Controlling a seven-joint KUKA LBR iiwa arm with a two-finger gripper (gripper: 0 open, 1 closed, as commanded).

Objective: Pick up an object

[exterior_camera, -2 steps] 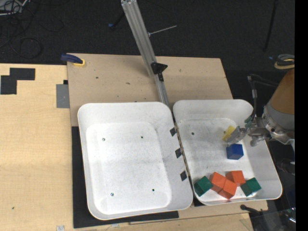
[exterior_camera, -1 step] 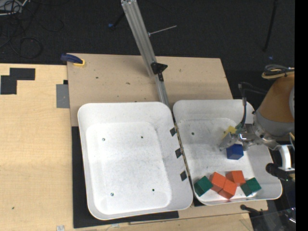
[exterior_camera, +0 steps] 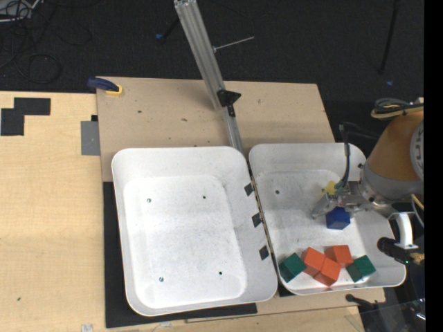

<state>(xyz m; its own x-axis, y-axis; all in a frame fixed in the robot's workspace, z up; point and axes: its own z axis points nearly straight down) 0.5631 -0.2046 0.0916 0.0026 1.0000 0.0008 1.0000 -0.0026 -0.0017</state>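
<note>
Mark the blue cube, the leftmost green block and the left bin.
blue cube (exterior_camera: 338,219), camera view, front face.
leftmost green block (exterior_camera: 292,265), camera view, top face.
left bin (exterior_camera: 180,152), camera view, far rim.

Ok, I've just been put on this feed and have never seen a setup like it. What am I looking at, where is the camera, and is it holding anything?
There is one camera, fixed above the bench and looking down at a slant. The grey machine with the orange band, coming in from the picture's right, is a robot arm. Its gripper is down inside the right bin. A blue block sits right at the gripper, but from this view I cannot tell whether it is gripped or just lying there. Near that bin's front edge, two green blocks and some orange-red blocks lie bunched together. The left bin stands alongside.
</note>
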